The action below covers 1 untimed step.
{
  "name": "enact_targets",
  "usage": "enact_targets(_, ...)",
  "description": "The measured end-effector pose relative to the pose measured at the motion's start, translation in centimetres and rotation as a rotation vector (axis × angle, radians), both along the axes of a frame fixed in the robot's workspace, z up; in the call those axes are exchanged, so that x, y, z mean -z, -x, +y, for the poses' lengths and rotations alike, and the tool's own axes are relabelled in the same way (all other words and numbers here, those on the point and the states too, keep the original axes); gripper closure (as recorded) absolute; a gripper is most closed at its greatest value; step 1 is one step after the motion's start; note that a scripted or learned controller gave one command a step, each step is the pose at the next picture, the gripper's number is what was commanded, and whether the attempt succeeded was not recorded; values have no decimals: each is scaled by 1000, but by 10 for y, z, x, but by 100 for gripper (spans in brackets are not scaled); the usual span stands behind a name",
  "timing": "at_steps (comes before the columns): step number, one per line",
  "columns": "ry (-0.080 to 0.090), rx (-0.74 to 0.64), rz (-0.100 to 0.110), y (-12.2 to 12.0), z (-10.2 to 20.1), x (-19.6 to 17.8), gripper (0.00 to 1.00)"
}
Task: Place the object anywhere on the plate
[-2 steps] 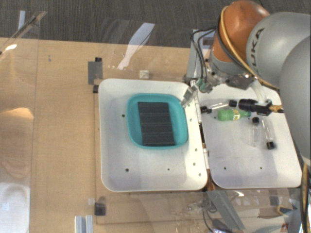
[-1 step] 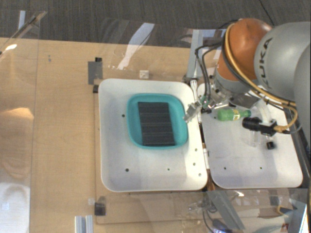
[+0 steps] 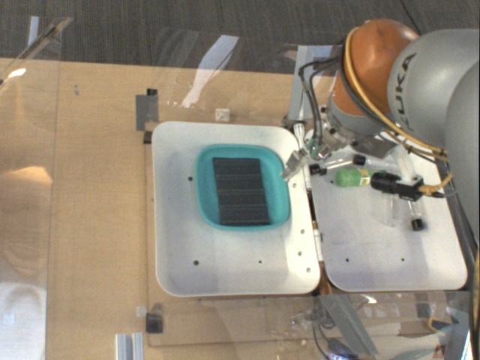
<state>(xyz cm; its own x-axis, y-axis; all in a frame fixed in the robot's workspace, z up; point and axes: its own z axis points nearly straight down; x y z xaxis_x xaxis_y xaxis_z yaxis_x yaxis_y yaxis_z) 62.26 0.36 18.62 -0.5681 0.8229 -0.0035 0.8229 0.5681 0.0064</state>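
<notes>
A teal plate [image 3: 242,187] with a dark ridged centre lies in the upper part of the left bin [image 3: 225,268]. A small green object [image 3: 349,178] lies in the right bin [image 3: 397,261] near its upper left, just below the arm's wrist. My gripper [image 3: 300,156] hangs over the divide between the two bins, close to the plate's right rim and left of the green object. The grey and orange arm hides part of the gripper.
Black cable parts [image 3: 395,185] from the arm stretch over the right bin beside the green object. A raised rim [image 3: 313,223] separates the two bins. Wooden bench surface [image 3: 75,201] lies to the left.
</notes>
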Motion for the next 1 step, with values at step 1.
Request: enact_targets(1, 0, 13, 0, -17, -2, 0, 0)
